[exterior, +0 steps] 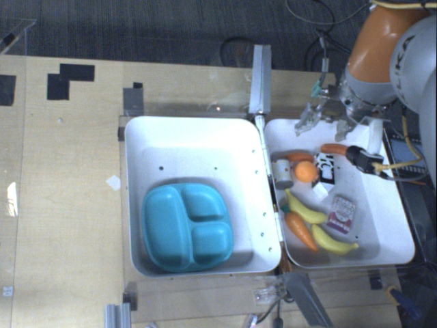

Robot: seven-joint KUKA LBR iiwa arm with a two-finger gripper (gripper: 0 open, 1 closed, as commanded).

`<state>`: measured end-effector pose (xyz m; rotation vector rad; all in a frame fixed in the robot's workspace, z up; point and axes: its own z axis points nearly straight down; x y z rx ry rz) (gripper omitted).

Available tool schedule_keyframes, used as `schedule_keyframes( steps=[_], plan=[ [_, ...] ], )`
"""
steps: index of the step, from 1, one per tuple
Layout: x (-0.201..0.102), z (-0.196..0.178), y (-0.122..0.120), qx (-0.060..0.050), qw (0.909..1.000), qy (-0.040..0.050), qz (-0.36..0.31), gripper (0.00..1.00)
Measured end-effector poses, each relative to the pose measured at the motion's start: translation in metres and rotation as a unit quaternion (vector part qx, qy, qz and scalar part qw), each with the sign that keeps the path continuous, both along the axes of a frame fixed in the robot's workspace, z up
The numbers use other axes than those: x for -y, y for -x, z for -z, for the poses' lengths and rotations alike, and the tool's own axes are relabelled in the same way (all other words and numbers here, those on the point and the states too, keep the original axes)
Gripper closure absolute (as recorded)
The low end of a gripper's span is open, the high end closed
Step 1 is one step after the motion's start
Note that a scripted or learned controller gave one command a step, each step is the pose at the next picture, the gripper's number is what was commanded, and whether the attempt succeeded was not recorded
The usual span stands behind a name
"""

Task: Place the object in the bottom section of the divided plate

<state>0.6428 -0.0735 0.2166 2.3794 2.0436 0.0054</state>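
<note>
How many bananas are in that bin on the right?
2. One banana lies near the bin's middle, and the other banana sits lower, toward the front edge. More could be hidden under other items.

Beyond my jaws, at the far side, ran a strip of dark grey carpet with a loop of black cable lying on it. Well off to the side of my jaws spread the pale wooden bench top, evenly lit, bearing black square markers near its far edge. A grey metal bar stood just beside my jaws.
</note>
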Motion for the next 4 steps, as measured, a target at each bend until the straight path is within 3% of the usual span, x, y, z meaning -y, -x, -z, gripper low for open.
schedule_keyframes(
  steps=[1,2,3,4],
  plan=[
    [0.009,-0.095,-0.016,0.0,0.9921,-0.0009,0.126,0.0],
    [0.002,0.032,-0.026,-0.002,0.9687,-0.0015,0.248,0.0],
    [0.061,-0.097,-0.025,0.001,0.9647,-0.0017,0.263,0.0],
    [-0.001,0.008,-0.005,-0.002,0.9804,-0.0018,0.197,0.0]
  ],
)
